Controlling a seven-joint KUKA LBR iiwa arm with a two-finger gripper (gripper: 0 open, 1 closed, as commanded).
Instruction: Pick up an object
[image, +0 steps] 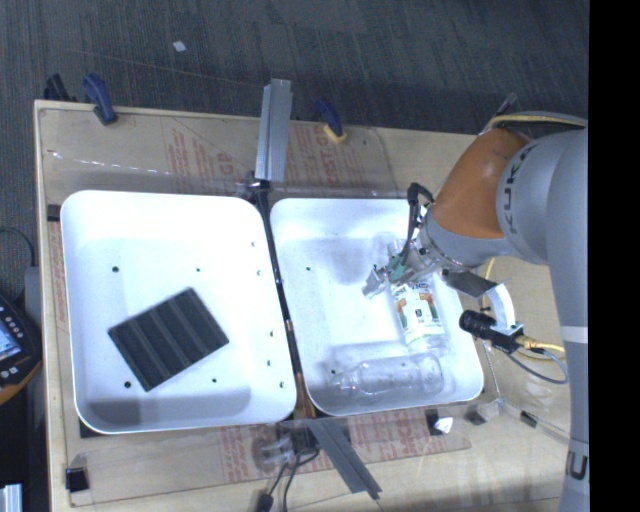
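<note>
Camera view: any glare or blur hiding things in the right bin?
Camera view: the white right bin is brightly lit and washes out the clear bottle; the labelled bottle reads clearly; the end effector is small and slightly soft.

Tool (384, 276) low in right bin (300, 300), beside white bottle (420, 315); clear bottle (392, 378) near front wall.

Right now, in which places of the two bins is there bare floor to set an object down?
Left bin: bare floor above and right of the dark ribbed block. Right bin: its left half lies bare, above the clear bottle. Crowded: its right side, where the gripper hangs over the labelled bottle.
</note>
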